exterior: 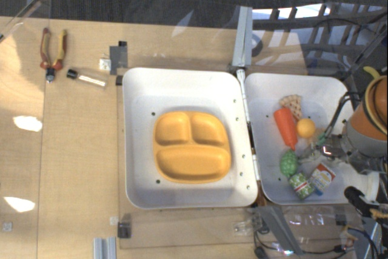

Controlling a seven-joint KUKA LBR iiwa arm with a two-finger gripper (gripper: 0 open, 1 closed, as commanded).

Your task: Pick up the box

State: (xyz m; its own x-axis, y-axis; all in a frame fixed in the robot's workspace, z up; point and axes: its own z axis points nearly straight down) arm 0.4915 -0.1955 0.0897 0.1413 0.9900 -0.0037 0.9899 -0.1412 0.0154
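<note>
While your gripper [324,148] hung over the right bin [267,130], its finger spread impossible to tell, the box [322,178] lay just below it, near the front edge.

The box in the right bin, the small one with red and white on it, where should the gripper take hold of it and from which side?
The box lies flat and skewed near the front of the right bin, with a green packet close on its left. Probably best to come straight down and close across its two narrower sides, fingers turned to match its skew, keeping off the packet.
</note>
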